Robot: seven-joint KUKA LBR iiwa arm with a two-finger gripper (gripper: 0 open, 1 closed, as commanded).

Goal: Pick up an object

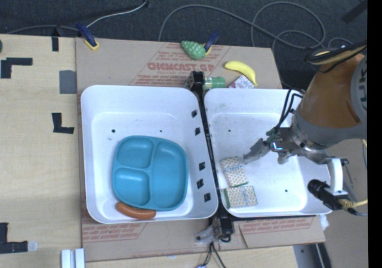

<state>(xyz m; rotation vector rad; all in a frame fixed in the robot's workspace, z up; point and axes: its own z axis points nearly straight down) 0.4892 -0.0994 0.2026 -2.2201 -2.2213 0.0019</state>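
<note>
Two small flat patterned packets lie near the left wall of the right bin: one further back, the other close to the front wall. My gripper hovers over the middle of the right bin, just right of the rear packet and apart from it. It is open with nothing between its fingers. The left bin holds a blue divided plate. An orange sausage lies at the plate's front edge.
Behind the bins, a green toy, a yellow banana and a small packet rest on the cardboard. Cables run across the dark floor at the back. The arm's grey body covers the right bin's right side.
</note>
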